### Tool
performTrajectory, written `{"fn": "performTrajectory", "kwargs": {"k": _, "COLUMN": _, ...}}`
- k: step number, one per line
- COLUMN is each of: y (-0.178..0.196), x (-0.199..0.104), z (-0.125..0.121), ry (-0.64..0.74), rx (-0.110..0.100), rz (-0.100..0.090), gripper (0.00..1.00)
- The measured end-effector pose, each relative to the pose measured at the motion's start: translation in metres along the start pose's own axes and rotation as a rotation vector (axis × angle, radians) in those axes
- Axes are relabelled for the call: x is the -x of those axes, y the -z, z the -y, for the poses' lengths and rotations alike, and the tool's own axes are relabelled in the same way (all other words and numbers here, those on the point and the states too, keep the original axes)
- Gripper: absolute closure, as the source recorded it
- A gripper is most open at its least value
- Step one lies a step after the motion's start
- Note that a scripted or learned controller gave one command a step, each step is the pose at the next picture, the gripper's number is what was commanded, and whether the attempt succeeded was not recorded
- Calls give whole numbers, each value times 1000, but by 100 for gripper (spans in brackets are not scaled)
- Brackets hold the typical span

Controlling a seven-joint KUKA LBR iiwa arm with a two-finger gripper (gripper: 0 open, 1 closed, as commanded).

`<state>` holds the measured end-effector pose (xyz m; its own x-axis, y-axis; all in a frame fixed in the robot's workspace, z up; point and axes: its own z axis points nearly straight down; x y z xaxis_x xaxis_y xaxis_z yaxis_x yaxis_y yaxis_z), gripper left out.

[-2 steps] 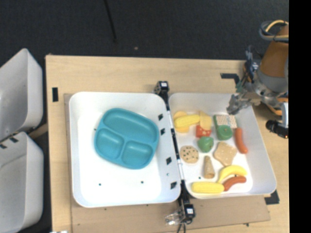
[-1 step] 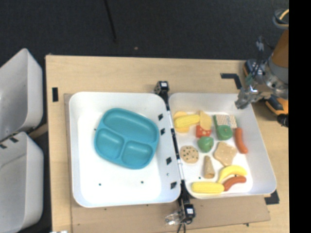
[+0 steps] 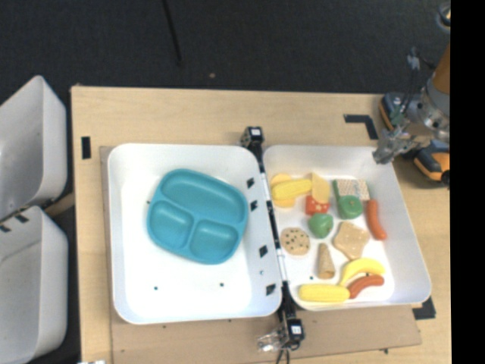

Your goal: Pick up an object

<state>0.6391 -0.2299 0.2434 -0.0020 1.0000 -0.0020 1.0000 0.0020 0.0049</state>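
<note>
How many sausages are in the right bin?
2. One sausage lies along the right side of the right bin; the other sausage lies near the front, against a banana. None looks hidden.

Two shallow white plastic bins sat on a pale tan wooden bench (image 3: 189, 112) against a dark, near-black floor; the left white bin (image 3: 129, 279) held a turquoise plastic plate with three compartments (image 3: 197, 216). The right white bin (image 3: 405, 256) held toy food: a yellow corn cob (image 3: 291, 189), a pale yellow cheese wedge (image 3: 321, 187), a small red piece (image 3: 317, 204), a green round piece (image 3: 320, 223), a green-and-white speckled block (image 3: 350, 199), an orange-red sausage (image 3: 376, 220), a beige cookie with dark dots (image 3: 295, 240), a tan toast slice (image 3: 351, 240), a tan cone (image 3: 325, 262), a yellow banana (image 3: 362, 268), a red-orange curved sausage (image 3: 366, 283) and a long yellow piece (image 3: 323, 293). At the frame's right edge the grey metal gripper (image 3: 385, 152) showed beside orange and blue parts.
</note>
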Motion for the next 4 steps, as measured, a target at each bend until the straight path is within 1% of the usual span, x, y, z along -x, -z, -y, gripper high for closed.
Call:
{"fn": "performTrajectory", "kwargs": {"k": 1, "y": 8, "x": -30, "z": 34, "ry": 3, "rx": -4, "rz": -1, "gripper": 100}}
{"fn": "performTrajectory", "kwargs": {"k": 2, "y": -4, "x": -67, "z": 70, "ry": 3, "rx": -7, "rz": -2, "gripper": 100}}
{"fn": "performTrajectory", "kwargs": {"k": 3, "y": 6, "x": -110, "z": 107, "ry": 3, "rx": -4, "rz": -3, "gripper": 100}}
{"fn": "performTrajectory", "kwargs": {"k": 4, "y": 9, "x": -146, "z": 142, "ry": 3, "rx": -6, "rz": -3, "gripper": 100}}
